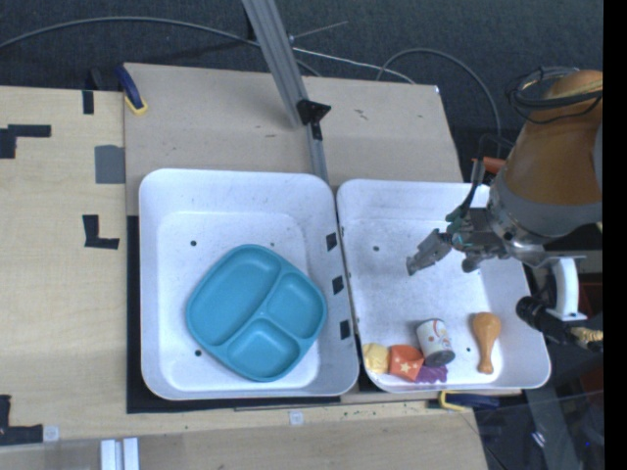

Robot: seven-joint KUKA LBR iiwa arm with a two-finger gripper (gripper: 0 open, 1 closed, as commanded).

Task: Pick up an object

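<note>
Objects for picking sit in a small cluster along the near edge of the right bin, 1 of 2 shallow white bins side by side on the wooden surface. From left to right the cluster holds a yellow piece, an orange block with a white star-like mark, a purple piece tucked just beside it, a small can lying tilted, and a tan toy drumstick. The drumstick lies with its long axis running near to far, fat end toward the far side. The can touches or nearly touches the orange block. Its label shows red and white, but no writing is readable.

Left of this, the left bin holds 1 blue divided tray with 3 compartments.

Farther back, over the middle of the right bin, hangs the gripper, reaching in from the right on the grey arm with an orange band. Its dark fingers point left and slightly toward the near side. They appear to hold nothing, but how far apart they stand I cannot tell at this angle.

The key relation, as I judge it: the cluster lies nearer the camera than the fingers, well apart from them, with the can closest below.

Beyond the bins, a grey metal pole slants away, and cables trail on dark floor.
</note>
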